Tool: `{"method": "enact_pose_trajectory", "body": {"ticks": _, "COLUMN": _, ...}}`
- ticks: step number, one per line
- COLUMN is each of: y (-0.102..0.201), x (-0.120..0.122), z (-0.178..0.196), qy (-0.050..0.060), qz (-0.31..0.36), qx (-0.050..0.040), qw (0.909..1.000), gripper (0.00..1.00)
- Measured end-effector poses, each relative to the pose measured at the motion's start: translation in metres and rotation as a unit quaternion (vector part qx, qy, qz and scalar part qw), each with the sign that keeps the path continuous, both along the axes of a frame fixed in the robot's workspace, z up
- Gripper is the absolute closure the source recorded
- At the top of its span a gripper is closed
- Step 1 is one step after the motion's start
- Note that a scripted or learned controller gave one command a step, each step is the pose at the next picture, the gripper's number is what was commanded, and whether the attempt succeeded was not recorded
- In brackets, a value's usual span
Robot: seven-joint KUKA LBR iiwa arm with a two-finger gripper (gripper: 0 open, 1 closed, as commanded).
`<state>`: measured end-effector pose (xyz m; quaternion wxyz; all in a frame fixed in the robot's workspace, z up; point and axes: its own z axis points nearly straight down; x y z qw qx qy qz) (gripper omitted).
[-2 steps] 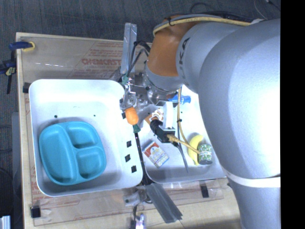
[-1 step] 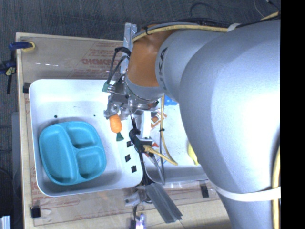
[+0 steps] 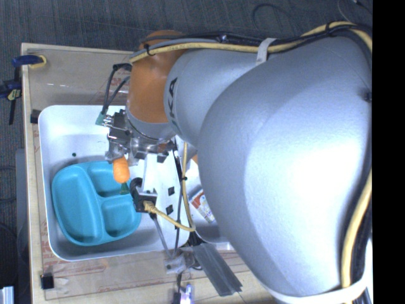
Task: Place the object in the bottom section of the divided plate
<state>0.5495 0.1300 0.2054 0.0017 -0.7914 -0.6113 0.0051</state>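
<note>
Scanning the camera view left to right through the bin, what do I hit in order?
Blue clamp on the bench edge → white bin wall → blue divided plate → small orange object → grey arm.

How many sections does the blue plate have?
3. The plate has one long section on its left side and two smaller ones on its right, upper and lower. The orange object, at the gripper, overlaps the upper one.

A bright blue divided plate [image 3: 82, 204] lies in a white bin [image 3: 57, 122]. A small orange object [image 3: 120, 170] shows at the plate's edge. The arm [image 3: 272, 151] is grey with an orange band [image 3: 149, 90], and yellow cables [image 3: 209, 43] run over it.
</note>
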Motion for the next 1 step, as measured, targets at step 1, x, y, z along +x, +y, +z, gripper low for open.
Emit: {"method": "enact_pose_trajectory", "body": {"ticks": 1, "y": 0.0517, "x": 0.0014, "z": 0.004, "qy": -0.001, "qz": 0.131, "qx": 0.0011, "qw": 0.9914, "gripper": 1.0}}
